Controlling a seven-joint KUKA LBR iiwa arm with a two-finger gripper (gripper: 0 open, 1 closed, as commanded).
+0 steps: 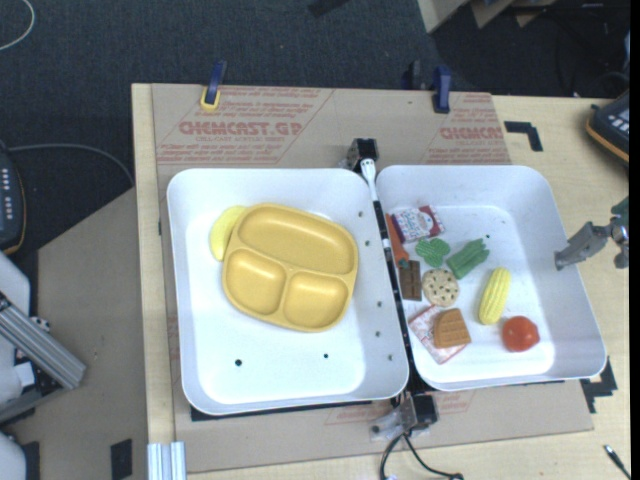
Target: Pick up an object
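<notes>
Nothing lifted: every object lies in a bin, so by my reading the pick has not begun and the whole of it is left.
Gripper (590, 246): at the right edge of the view, over the right bin's (535, 193) right rim, with nothing between its fingers; how far open they stand I cannot tell.
Candidates in the right bin: a red tomato (520, 334) near the front right corner, a yellow corn cob (494, 295) just behind it, a round cookie (440, 287), a green pepper-like piece (468, 258) beside a smaller green piece (433, 251), a red-and-white packet (415, 222), a brown bar (410, 279) along the left wall, and an orange cracker-like piece (451, 328) on a clear wrapper.
Nearest to the gripper: corn cob and tomato, both apart from it.
Left bin (200, 298): a yellow three-compartment tray (290, 265), with a yellow piece (224, 231) touching its left rim.
Writing: the board (300, 118) under the bins bears red print, repeated, reading roughly "CHEMCAST"; smaller lines below are too small to read.
Packet label: print too blurred to read.
</notes>
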